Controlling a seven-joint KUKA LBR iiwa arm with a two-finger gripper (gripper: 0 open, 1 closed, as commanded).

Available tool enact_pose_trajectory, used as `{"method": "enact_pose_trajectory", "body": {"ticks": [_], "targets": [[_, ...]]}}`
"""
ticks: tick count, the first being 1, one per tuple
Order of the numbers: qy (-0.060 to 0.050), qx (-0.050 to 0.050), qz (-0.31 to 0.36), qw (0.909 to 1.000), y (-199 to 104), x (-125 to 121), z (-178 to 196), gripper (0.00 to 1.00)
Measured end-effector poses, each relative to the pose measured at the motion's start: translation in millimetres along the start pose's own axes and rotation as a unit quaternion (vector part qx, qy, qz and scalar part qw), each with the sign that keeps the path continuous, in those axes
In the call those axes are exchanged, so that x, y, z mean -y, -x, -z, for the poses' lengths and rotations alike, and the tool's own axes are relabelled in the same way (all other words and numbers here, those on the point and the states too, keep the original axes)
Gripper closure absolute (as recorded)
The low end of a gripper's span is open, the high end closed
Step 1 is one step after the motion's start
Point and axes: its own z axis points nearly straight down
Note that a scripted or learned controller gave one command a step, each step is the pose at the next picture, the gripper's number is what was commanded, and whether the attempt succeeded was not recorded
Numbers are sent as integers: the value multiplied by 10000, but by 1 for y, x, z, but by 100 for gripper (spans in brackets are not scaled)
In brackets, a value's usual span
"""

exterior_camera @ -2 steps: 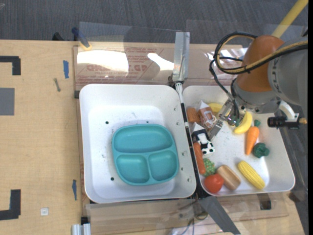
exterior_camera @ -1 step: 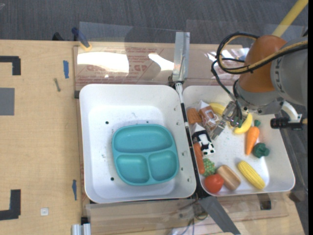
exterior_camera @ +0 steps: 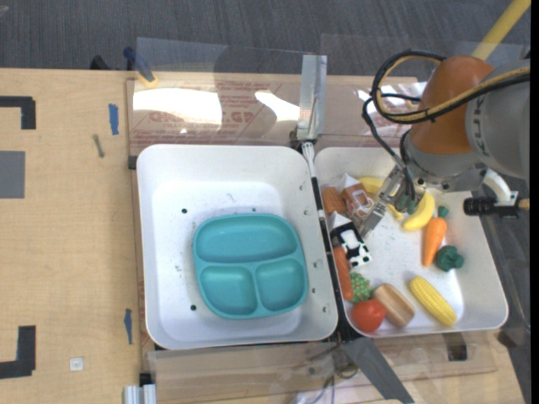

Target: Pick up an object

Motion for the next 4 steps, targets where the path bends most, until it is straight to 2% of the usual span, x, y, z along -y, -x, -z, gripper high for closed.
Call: {"method": "enact_pose_trajectory", "body": {"ticks": [1, 2, 3, 4], "targets": [[102, 85, -121, 9998, 3, -5, -5, 0], [204, 163, -195, 9995, 24, 60, 15, 0], [230, 169, -444, 9986, -10, 99, -14, 0], [232, 163, -679, 9973, -75, 116, -16, 0]]}}
